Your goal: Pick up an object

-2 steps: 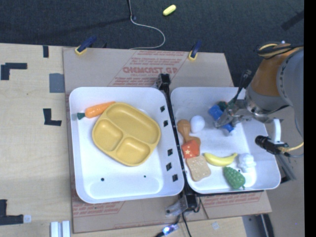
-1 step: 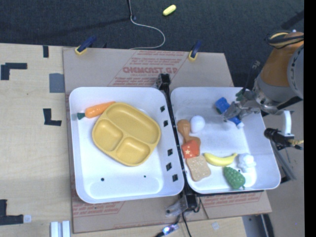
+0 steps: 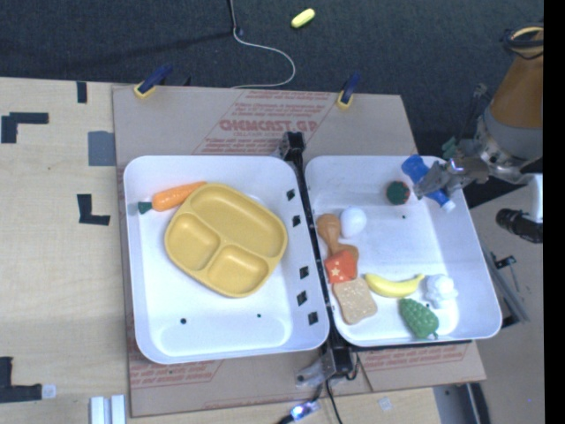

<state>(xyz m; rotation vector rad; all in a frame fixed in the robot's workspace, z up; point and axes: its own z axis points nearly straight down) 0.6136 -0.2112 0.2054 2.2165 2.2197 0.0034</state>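
A grey arm with an orange band reaches in from three o'clock, its hand (image 3: 439,182) over the upper right corner of the right bin (image 3: 468,246); whether the hand is open or closed cannot be told; a blue object (image 3: 415,168) sits right at it, a dark green ball (image 3: 398,193) just beside at nine o'clock; a banana (image 3: 393,283), toast slice (image 3: 356,300) and green vegetable (image 3: 418,318) lie toward six o'clock; in the left bin (image 3: 141,263), a yellow divided tray (image 3: 226,238) with a carrot (image 3: 172,197) at its ten o'clock.
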